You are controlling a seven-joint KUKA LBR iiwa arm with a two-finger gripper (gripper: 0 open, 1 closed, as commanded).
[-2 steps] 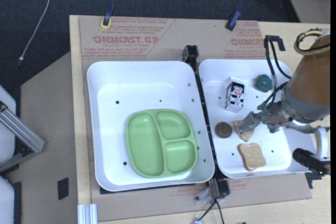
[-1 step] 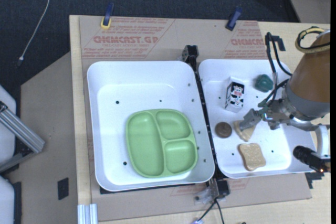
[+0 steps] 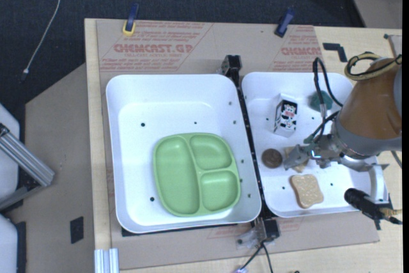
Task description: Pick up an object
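Two white bins sit side by side on the cardboard-covered bench, and the action is all in the right bin (image 3: 268, 198). The arm (image 3: 374, 109) comes in from the right, grey with its orange band, hanging low over that bin's middle. Its gripper (image 3: 300, 156) points left, down near the bin floor, just beside a small round brown object (image 3: 272, 158) — whether they touch, I can't say from here. How far the fingers are spread I cannot tell either; the grey metal blurs together at the tip, and nothing is clearly caught between them.

Just nearer than the gripper lies a tan slice of toy bread (image 3: 307, 190), flat on the floor of the bin. Farther back stands a small white carton with black markings (image 3: 287, 116), tilted a little, well clear of the gripper. A teal object (image 3: 320, 100) peeks out at the far side, partly behind the arm's cables.

Over in the left bin (image 3: 128, 137), a green divided plate (image 3: 195, 173) rests flat toward the near side, three compartments showing. Blue clamps, one with a yellow tip (image 3: 130, 20), grip the far edge of the bench.
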